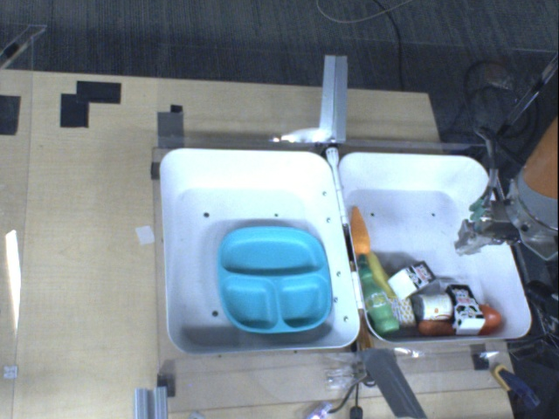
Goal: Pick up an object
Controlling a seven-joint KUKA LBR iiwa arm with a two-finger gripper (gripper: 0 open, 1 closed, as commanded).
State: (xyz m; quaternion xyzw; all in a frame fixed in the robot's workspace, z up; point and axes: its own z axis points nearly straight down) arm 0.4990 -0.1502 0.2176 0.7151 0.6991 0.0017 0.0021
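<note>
Starting at the left, the pale wood table (79, 260) carries a few black marks near its far edge and a strip of glare at its left margin. Next comes the left bin (188, 195), a shallow white tray with rounded corners. A blue divided plate (275, 278) lies flat in its near half, one long section on the far side and two smaller ones nearer the camera. A grey metal post (334, 99) stands at the far end of the seam where the two bins meet.

The right bin (410, 186) holds a cluster of things along its left wall and near edge. An orange carrot-shaped piece (359, 231) lies along the left wall, and just nearer the camera a green bottle (378, 295) lies on its side, touching that wall. Beside the bottle sits a small white box (403, 282), with a black-and-white packet (422, 273) touching it. A grey can (431, 304) lies close by, a reddish-orange object (441, 326) pressed against the near wall, and a black-and-white printed item (466, 306) resting over it.

The end effector (479, 230) sits low over the right part of this bin, above bare white floor, well apart from the cluster. Its fingers point toward the bin's middle; how wide they stand cannot be told, and nothing shows between them. The grey arm (534, 208) with its orange band (541, 168) enters from the right edge.
</note>
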